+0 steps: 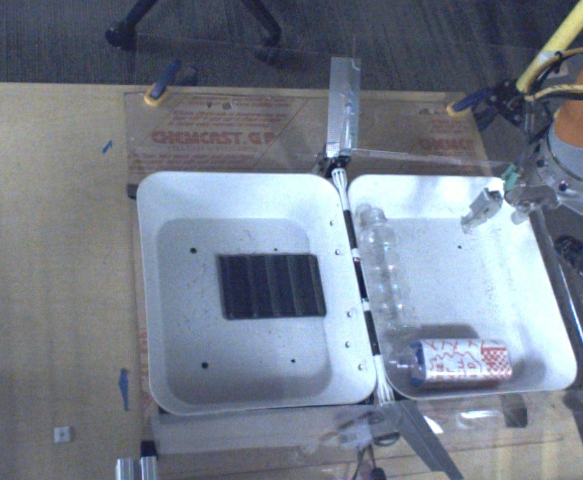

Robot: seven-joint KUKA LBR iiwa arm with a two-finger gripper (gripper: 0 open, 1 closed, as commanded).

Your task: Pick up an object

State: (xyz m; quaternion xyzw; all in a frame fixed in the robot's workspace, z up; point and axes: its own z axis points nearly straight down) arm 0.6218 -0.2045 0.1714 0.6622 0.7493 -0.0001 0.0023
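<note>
The jaws hang above the upper right corner of the right bin, at about one o'clock from that bin's centre; whether they stand open or closed cannot be told at this size, and nothing is seen between them. The grey arm enters from the three o'clock side, its orange band just above the wrist. Candidate objects in the right bin: a clear plastic bottle lying lengthwise along the left wall, at nine o'clock from the bin's centre, and a red-and-white patterned can lying on its side near the front wall, at six o'clock. The can's left end lies close to the bottle's lower end; whether they touch cannot be told. The left bin holds a dark ribbed rectangular block lying flat at its centre. Both bins rest on the tabletop. Judgement: the step in hand is the approach, with no object yet picked. The can appears the soundest choice, being opaque and fairly clear of the walls. To do it well, the jaws should travel toward six o'clock, align across the can's narrow width, descend at its middle, and close squarely so the round body does not roll away.
</note>
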